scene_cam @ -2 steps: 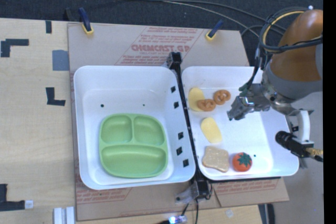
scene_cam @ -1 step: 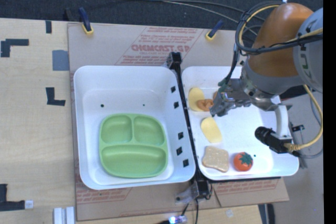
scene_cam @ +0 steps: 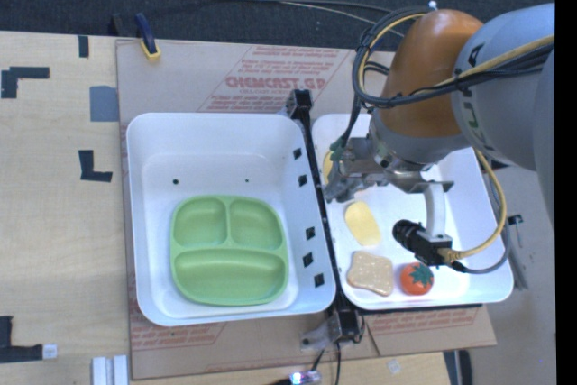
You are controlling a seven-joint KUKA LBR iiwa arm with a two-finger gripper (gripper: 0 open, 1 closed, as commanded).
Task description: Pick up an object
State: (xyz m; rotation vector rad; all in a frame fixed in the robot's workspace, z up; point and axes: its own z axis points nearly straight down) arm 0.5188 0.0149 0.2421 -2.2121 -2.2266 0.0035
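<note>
The right bin (scene_cam: pixel 482 284) holds a pale yellow lemon-shaped piece (scene_cam: pixel 362 223), a tan slice of toast (scene_cam: pixel 371 272) and a red tomato (scene_cam: pixel 416 278) along its near side. A yellow-green item (scene_cam: pixel 331 160) peeks out at the bin's left wall, partly hidden by the arm. My gripper (scene_cam: pixel 343 177) hangs low over the left part of this bin, just above and left of the yellow piece. The wrist covers its fingertips. Nothing is seen held.
The left bin (scene_cam: pixel 144 149) holds a green divided plate (scene_cam: pixel 227 248). A black divider with clips (scene_cam: pixel 309 194) runs between the bins. The arm's orange band (scene_cam: pixel 431 72) and grey body cover the right bin's far half. Cables loop around the wrist.
</note>
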